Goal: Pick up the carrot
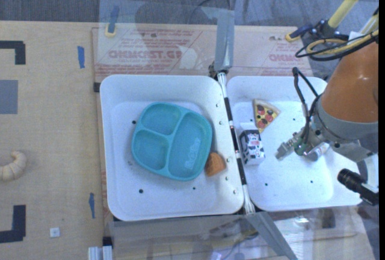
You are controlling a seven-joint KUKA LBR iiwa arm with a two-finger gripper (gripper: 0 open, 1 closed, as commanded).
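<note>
The pale wooden worktop (pixel 54 120) carries two shallow white bins side by side, the left bin (pixel 114 150) and the right bin (pixel 283 192). A croissant (pixel 12 167) lies well to their left, among blue tape strips (pixel 80 56) and black corner marks (pixel 16 51).

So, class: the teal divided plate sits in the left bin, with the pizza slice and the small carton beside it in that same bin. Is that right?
Not quite. The camera view shows the teal divided plate in the left bin, but the pizza slice and the small carton lie in the right bin. An orange item sits beside the plate.
</note>
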